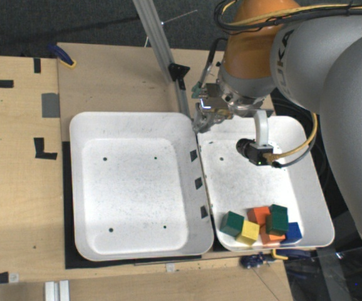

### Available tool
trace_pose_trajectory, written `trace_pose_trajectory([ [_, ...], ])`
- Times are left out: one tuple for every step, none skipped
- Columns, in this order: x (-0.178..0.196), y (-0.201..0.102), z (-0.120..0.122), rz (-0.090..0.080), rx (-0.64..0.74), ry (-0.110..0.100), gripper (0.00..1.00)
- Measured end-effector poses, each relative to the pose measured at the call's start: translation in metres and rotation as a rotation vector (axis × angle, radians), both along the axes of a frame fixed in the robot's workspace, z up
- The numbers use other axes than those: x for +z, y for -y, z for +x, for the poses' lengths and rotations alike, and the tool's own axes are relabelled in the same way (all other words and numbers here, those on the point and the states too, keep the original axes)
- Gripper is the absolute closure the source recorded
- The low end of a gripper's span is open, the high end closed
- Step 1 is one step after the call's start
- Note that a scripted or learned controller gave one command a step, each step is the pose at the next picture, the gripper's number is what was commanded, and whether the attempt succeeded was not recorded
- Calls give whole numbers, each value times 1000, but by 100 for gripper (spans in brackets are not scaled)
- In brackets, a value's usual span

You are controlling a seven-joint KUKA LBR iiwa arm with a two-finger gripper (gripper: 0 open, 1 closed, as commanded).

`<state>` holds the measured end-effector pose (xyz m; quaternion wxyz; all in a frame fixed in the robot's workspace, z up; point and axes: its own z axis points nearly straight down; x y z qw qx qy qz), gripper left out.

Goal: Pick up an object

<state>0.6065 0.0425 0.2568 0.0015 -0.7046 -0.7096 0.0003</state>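
Gripper (205,119) sits low at the far rim of the right bin (231,180), close to the seam where the two bins meet, and nothing can be seen held in it. Whether it is apart or together I cannot tell, since the wrist hardware crowds that spot. Just beside it, toward the arm's side, a black fitting (255,150) with a yellow cable hangs over the bin floor. Directly under and around the tool the bin floor is bare white.

The things to be picked lie well apart from the tool, at the opposite end of the same bin, packed into its corner nearest the camera. They are a green block (233,222), a yellow block (250,231) touching it, an orange block (259,215) behind that, a dark green block (279,217) and a blue block (292,232) at the outer side. They are bunched tight, several touching.

On the tool's other side lies the left bin (131,187), and beyond it the tan bench (106,74).

As I judge it, the task is barely begun. No block is lifted or gripped, and the tool is not over the cluster. Left to do are crossing the bin to the blocks, descending on one, closing on it and raising it clear
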Motion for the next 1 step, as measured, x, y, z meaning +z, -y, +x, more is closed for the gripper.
trace_pose_trajectory([
  [-18,-49,-25,-1,-1,-2,100],
])
